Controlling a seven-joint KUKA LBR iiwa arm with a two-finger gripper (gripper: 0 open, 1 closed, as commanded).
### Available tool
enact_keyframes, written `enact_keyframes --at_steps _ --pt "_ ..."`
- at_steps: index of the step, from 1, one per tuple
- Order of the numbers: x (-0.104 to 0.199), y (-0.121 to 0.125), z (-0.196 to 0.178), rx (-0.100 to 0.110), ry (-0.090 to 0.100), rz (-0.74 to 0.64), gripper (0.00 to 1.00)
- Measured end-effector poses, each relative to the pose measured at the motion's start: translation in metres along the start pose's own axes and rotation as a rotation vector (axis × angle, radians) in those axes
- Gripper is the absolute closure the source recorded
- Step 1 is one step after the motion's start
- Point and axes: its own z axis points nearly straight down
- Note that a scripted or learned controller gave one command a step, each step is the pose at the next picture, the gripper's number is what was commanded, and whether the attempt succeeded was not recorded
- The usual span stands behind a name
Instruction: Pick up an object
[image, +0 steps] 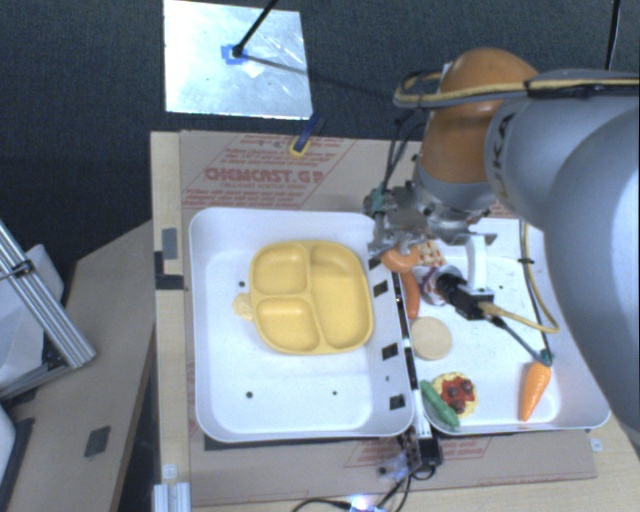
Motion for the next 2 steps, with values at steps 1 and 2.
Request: enact_keyframes --at_steps 1,2 --pt "0.041 0.033 -0.020 -0.003 0.000 0.001 1.00" --pt "0.036 0.042 -0.002 0.002 -0.003 0.004 1.00"
